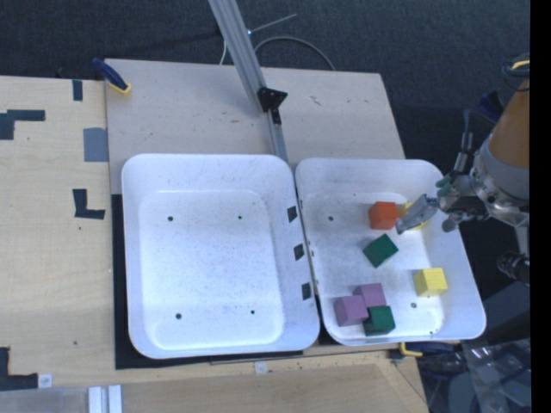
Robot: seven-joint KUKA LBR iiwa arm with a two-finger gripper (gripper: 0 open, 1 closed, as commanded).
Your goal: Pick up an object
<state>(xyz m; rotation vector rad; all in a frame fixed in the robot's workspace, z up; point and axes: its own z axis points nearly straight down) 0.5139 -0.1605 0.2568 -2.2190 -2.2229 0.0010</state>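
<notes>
- Nothing looks picked up: every block lies on the floor of the right bin (448, 256), so the grasp and lift are left to do.
- The gripper (419, 212) sits over the upper right part of that bin, and whether it is open or closed cannot be made out.
- The orange block (383, 215) lies just beside the gripper, toward the left bin (207, 166); touching or not is unclear.
- The green block (380, 250) is near, just below it.
- The yellow block (430, 280), the purple block (360, 303) and a darker green block (379, 319) lie further toward the bin's near edge.
</notes>
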